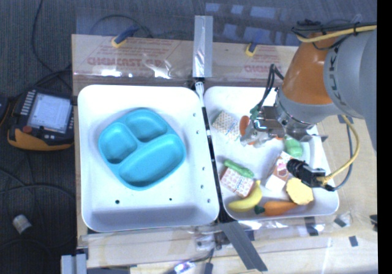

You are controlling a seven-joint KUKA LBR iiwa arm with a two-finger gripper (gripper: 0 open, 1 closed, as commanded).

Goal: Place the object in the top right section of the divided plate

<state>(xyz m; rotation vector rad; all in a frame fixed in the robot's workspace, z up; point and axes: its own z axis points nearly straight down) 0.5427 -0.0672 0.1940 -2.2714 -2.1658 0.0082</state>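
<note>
Glossy plastic banana [245, 199] curves beside a carrot [278, 208]; gripper [256, 133] fingers' state unclear; smooth blue divided plate [144, 147].

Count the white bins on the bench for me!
2. The left bin holds the blue divided plate; the right bin holds the toy food, with the claw over it.

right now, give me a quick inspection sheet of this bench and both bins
surface: two shallow white bins side by side on a bench.
job's things: blue divided plastic plate in the left bin, sections bare.
clutter: right bin holds a yellow toy banana, orange toy carrot, green toy bean pod.
grippers: gripper low over the right bin; jaws unclear.
cables: yellow cable by the arm.
surroundings: handheld control pendant on dark carpet, left.
</note>
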